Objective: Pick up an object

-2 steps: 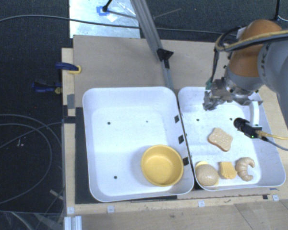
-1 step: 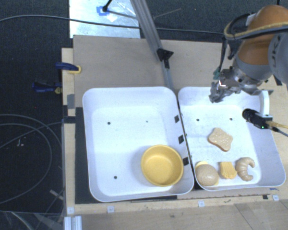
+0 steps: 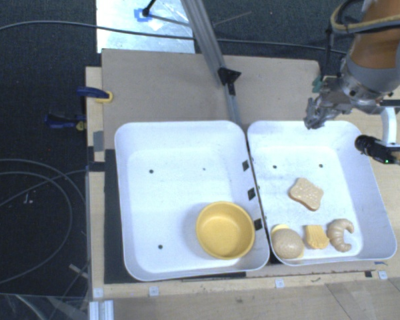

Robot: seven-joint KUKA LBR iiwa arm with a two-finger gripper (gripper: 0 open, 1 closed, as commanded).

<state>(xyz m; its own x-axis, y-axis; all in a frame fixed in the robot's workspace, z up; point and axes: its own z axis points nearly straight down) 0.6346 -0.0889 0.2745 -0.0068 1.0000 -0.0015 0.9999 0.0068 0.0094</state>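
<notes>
— Camera view from above: can you make out what the gripper (image 3: 315, 120) is doing?

— It hangs over the far rim of the right bin (image 3: 367, 179), near the back corner. I cannot tell whether it is open or closed; it is a dark blur from here. Nothing shows in it, so I'd say nothing is picked up yet.

— So the whole job is left?

— As I judge it, yes: choose, descend, close, lift. The choices lie along the near side of that bin: a cracker (image 3: 306, 193) out in the middle, then a bread roll (image 3: 287, 241), a yellow cube (image 3: 315, 237) and a croissant (image 3: 341, 235) in a row close to the near wall. A yellow bowl (image 3: 225, 229) sits in the left bin (image 3: 153, 179), near the divide.

— Which has the most room?

— The cracker. It lies apart from the others with bare floor all round. The roll, cube and croissant are crowded, cube just beside both neighbours, and the roll is tucked into the corner by the divide. Walls there would hamper a descent. The back half of the right bin is open floor.
</notes>
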